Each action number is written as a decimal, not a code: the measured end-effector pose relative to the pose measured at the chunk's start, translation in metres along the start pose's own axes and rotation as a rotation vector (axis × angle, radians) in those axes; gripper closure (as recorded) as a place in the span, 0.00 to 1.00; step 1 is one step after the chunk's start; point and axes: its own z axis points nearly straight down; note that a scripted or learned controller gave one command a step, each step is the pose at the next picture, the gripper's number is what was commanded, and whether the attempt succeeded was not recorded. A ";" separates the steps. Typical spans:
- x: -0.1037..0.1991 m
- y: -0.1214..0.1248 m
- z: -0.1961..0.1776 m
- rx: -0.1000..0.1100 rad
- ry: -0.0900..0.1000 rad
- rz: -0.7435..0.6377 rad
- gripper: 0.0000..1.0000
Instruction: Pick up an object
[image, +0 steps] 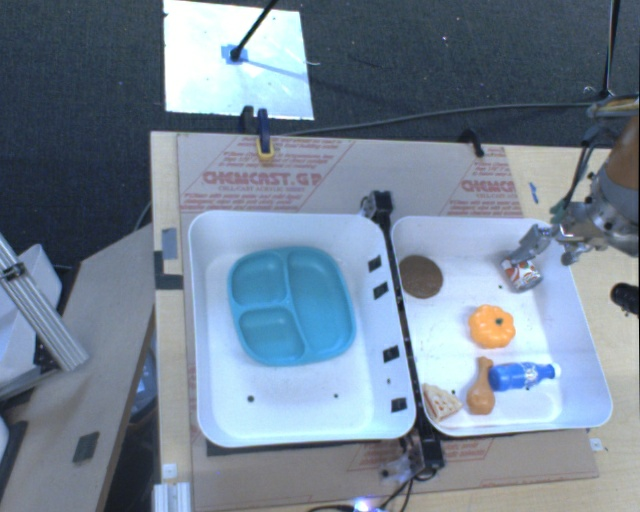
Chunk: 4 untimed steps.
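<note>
Object: a small crumpled red-and-silver wrapper or can (521, 272), lying in the far right part of the right bin (575, 310), closest of all the items to the gripper.
Gripper: the gripper (548, 240) sits just above and beside the object at the bin's far right edge; whether it is parted or closed cannot be told at this size, and nothing is seen to be held.
Handling: it looks light, thin and already dented, so likely to slide or crush under a hard pinch; its foil-like skin may be slippery.
Where to grip: across its narrower middle, judged the safest hold.
Other items: a brown disc (421, 276), an orange pumpkin (492, 326), a blue bottle (520, 375), a tan gourd-shaped toy (482, 389) and a cracker-like wedge (441, 401).
Left bin: the left bin (215, 300) holds a blue divided plate (290, 305).
</note>
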 end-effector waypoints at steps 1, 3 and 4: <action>0.008 0.001 0.045 0.002 0.000 -0.003 0.00; 0.004 0.002 0.093 -0.019 -0.009 0.001 0.00; 0.003 0.003 0.081 -0.022 -0.012 0.001 1.00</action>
